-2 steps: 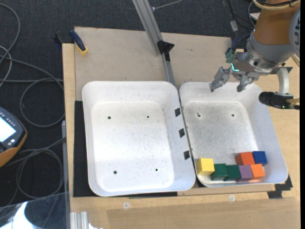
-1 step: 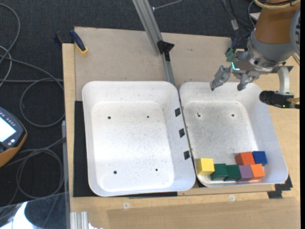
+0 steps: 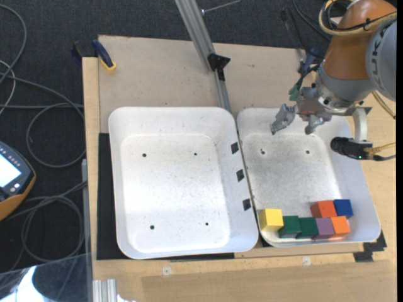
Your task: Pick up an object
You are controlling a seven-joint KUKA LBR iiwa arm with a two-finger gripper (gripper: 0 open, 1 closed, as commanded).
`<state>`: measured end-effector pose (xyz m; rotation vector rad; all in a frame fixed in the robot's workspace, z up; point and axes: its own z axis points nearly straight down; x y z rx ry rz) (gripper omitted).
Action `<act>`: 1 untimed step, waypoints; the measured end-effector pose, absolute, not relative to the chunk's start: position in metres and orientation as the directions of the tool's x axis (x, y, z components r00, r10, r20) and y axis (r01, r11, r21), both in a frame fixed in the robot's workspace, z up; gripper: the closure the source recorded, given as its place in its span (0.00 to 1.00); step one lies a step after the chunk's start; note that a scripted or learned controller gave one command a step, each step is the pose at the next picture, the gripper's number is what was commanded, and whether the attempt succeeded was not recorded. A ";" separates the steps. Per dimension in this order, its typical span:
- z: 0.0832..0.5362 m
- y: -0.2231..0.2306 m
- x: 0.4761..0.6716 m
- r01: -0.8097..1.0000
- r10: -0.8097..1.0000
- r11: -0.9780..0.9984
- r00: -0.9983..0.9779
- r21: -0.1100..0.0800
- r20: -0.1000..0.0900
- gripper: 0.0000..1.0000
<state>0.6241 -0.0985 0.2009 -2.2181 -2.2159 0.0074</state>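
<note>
Coloured blocks crowd the near edge of the right bin (image 3: 352, 187): yellow block (image 3: 272, 218), two green, purple, orange, red block (image 3: 325, 208), blue. They look rigid, light and smooth-sided; best taken across flat opposite faces, likely the yellow one, which has free sides. Farther back, the gripper (image 3: 295, 122) hangs over the bin's far end, fingers spread, grasping nothing.

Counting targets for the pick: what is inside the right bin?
Seven blocks cluster along the right bin's near edge: yellow, two green, purple, two orange, blue. Anything beneath them is hidden.
</note>
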 end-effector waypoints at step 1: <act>0.137 -0.096 0.624 1.000 1.000 0.000 0.000 -0.008 0.001 0.00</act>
